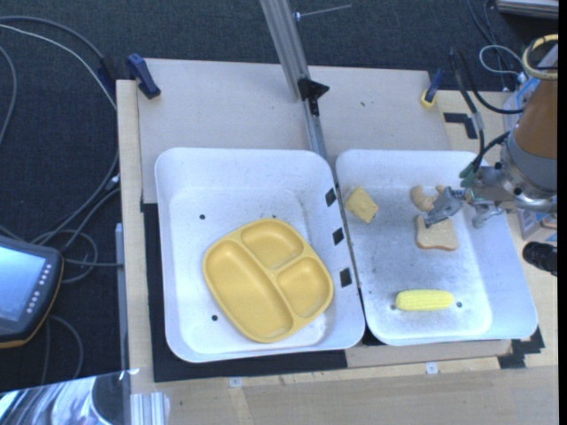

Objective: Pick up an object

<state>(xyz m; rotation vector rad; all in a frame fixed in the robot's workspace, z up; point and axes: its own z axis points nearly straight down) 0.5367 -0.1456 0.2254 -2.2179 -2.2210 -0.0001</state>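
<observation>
Dark grey carpet fills the background, with several thin cables lying on it at the left and at the upper right of the frame. On it stands a pale wooden bench (230, 96), and a grey metal pole (283, 25) rises from the upper middle of the frame. Two shallow white plastic bins sit side by side on the bench. The left bin (177, 184) holds a yellow plastic plate with three compartments (267, 278), placed in the lower middle of that bin. The right bin (509, 273) holds four things: a small yellow chunk like a piece of cheese (361, 205) near its upper left corner, a yellow corn cob (424, 301) lying flat near its lower edge, a tan slice of toast (437, 235) in the middle, and a small beige rounded piece (420, 196) just above the toast.

At the right edge of the frame the grey arm with an orange band (536, 131) reaches in over the right bin. Its metal two-finger gripper (450, 204) is low over the upper right part of this bin, just beside the beige piece and just above the toast. I cannot tell how the gripper stands, and no object is visible inside it
</observation>
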